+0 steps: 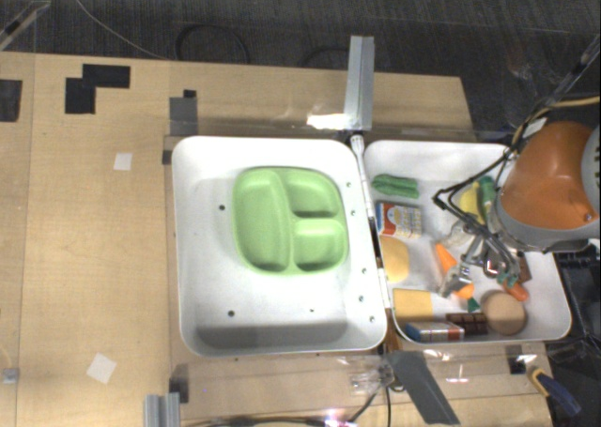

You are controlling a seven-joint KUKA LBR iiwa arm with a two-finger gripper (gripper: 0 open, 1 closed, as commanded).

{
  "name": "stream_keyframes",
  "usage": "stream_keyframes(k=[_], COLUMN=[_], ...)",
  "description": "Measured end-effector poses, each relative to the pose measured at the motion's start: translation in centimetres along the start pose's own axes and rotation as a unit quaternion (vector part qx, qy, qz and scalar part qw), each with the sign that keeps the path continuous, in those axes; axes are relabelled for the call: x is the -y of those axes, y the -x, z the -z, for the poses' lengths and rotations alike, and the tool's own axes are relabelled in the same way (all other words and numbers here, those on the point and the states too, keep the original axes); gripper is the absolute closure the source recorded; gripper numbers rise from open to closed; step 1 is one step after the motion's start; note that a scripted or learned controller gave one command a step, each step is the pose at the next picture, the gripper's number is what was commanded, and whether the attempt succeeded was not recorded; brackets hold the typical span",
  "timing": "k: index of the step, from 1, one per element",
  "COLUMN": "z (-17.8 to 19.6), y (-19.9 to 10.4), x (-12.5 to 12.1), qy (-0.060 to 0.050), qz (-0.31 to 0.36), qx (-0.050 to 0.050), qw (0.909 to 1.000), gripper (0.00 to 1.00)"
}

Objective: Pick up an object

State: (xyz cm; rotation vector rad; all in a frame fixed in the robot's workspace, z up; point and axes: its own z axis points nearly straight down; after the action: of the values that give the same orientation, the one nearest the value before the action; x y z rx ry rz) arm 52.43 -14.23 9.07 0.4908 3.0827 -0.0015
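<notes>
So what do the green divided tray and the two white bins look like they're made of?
Green divided tray: probably molded plastic, matte, with soft rounded compartment edges and even color. White bins: likely thin formed plastic, smooth and slightly glossy, with rounded corners and faint highlights. Metal can't be ruled out.

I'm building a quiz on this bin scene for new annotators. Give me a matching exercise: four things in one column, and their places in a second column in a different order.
Things:
1. green divided tray
2. green packet
3. brown round object
4. gripper

Places:
A. near the front right corner of the right bin
B. at the back of the right bin, near the divider between the bins
C. in the middle of the left bin
D. over the middle of the right bin, above the clutter

Pairs: 1-C, 2-B, 3-A, 4-D
</notes>
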Motion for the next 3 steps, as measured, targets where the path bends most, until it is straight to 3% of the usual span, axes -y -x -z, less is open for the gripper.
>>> stream_keyframes(k=[1, 2, 3], z=[0.1, 1.2, 0.1], y=[-2.0, 3.1, -1.7], x=[-5.1, 0.2, -0.9], qy=[0.001, -0.001, 0.000], qz=[-0.025, -0.014, -0.051], qx=[0.000, -0.004, 0.000], qw=[0.9997, 0.9999, 0.9987], gripper=[0.00, 0.00, 0.00])
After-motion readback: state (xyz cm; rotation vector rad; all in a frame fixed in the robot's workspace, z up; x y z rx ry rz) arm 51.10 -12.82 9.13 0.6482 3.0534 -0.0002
